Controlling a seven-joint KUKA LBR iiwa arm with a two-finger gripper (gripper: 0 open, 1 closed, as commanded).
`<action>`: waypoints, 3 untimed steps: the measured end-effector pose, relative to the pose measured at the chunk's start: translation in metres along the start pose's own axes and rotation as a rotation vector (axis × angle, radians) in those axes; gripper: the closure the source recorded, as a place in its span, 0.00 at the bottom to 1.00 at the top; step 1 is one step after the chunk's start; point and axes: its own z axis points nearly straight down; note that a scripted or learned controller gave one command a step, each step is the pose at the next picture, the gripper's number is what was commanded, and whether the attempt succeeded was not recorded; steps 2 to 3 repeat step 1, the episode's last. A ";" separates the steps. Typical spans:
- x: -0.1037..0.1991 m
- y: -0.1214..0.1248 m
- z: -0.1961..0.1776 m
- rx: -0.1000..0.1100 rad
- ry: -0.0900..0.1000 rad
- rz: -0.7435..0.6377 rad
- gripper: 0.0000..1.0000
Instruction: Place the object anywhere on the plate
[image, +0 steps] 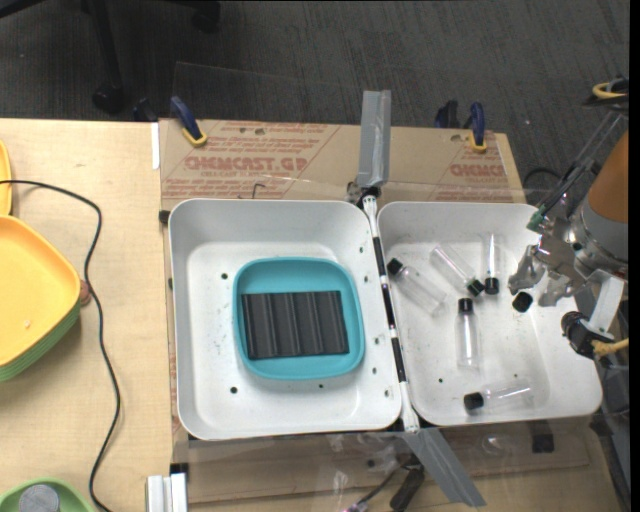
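Note:
A teal plate with a dark ribbed centre lies in the left white bin. Several clear vials with black caps lie scattered in the right bin: one at the upper left, one upright-looking in the middle, one near the front. My gripper hangs over the right side of that bin, open, with nothing between its fingers. A black-capped vial end lies just below its left finger.
A metal divider separates the two bins. Cardboard lies behind them. Yellow dishes and a black cable rest on the wooden bench to the left.

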 end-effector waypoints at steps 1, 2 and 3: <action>0.000 0.000 0.000 0.000 0.000 0.000 0.00; 0.000 0.000 0.000 0.000 0.000 0.000 0.00; 0.000 0.000 0.000 0.000 0.000 0.000 0.00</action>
